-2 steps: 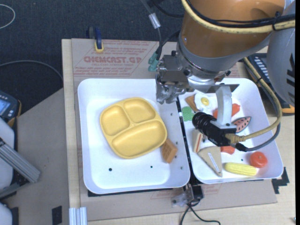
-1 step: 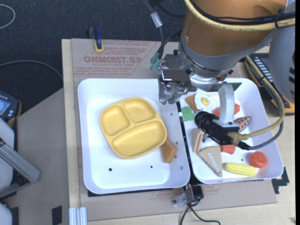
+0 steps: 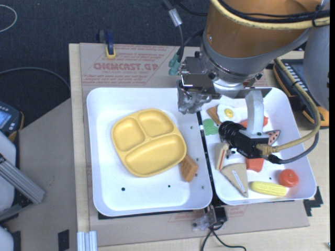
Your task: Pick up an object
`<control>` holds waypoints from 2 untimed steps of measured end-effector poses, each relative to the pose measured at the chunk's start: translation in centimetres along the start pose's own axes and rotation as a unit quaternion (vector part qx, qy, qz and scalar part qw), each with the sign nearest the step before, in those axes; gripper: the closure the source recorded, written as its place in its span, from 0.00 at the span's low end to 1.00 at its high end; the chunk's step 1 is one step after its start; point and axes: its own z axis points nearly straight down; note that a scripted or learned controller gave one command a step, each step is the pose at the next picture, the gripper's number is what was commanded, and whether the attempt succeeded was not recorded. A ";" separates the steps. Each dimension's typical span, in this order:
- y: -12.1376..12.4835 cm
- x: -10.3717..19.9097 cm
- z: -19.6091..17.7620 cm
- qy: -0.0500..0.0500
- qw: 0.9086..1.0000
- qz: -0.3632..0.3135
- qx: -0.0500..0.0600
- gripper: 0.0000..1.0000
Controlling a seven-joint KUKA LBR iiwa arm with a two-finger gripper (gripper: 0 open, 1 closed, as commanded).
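The arm (image 3: 267, 20) comes in from the upper right, its orange band filling the top of the view and its grey wrist pointing down at the seam between the 2 bins. The end effector (image 3: 189, 102) hangs over the upper edge of that seam, just above the left bin's (image 3: 99, 140) right rim; whether it is open or closed cannot be told, and nothing is seen in its grip.

In the left bin lie a yellow divided plate (image 3: 148, 141) and, just beside its lower right corner, a small brown piece (image 3: 189, 168). The right bin (image 3: 306, 179) holds toy food: a fried egg (image 3: 229, 112), a corn cob (image 3: 268, 188), a tomato (image 3: 288, 178), a watermelon slice (image 3: 273, 137) and a pale wedge (image 3: 236, 178). Both bins sit on the bench (image 3: 136, 61).
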 end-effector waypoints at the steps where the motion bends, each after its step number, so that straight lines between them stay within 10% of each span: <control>1: -0.4 -6.2 9.0 0.000 1.000 0.006 0.006 1.00; 2: -0.3 -2.9 4.2 0.003 1.000 0.001 -0.002 1.00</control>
